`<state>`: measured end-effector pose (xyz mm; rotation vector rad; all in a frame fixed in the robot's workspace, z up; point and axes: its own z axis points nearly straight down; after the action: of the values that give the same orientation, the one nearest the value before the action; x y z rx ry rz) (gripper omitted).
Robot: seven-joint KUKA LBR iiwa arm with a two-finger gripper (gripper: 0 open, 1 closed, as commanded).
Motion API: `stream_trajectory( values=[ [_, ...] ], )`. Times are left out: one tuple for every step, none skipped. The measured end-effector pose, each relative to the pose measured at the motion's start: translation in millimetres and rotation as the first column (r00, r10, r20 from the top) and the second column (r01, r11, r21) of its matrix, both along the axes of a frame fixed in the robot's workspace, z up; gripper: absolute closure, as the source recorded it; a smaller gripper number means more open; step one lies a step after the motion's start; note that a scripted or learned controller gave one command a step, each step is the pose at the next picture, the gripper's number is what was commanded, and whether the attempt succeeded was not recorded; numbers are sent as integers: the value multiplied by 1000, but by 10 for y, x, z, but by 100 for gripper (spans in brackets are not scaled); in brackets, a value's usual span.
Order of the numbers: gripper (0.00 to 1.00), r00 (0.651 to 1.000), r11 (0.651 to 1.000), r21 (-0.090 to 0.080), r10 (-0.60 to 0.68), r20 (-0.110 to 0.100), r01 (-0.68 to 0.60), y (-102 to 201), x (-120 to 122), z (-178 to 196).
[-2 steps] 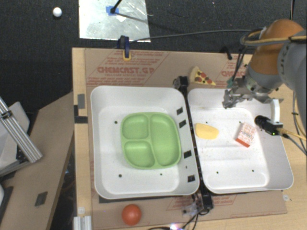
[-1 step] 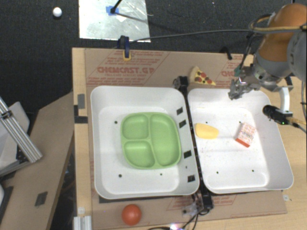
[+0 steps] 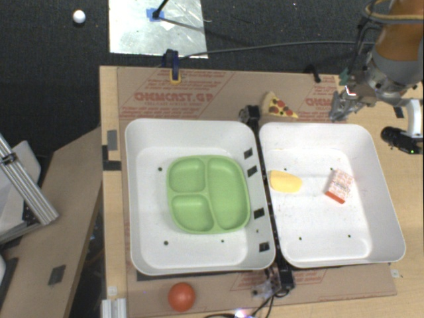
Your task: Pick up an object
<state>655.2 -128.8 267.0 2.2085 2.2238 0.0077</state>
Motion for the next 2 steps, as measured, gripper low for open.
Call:
stream_trajectory(
  values=[
    [100, 1000, 1000, 1, 0, -4, 0, 0, 11, 194],
    [100, 1000, 1000, 4, 2, -9, -2, 560, -165, 16]
  ],
)
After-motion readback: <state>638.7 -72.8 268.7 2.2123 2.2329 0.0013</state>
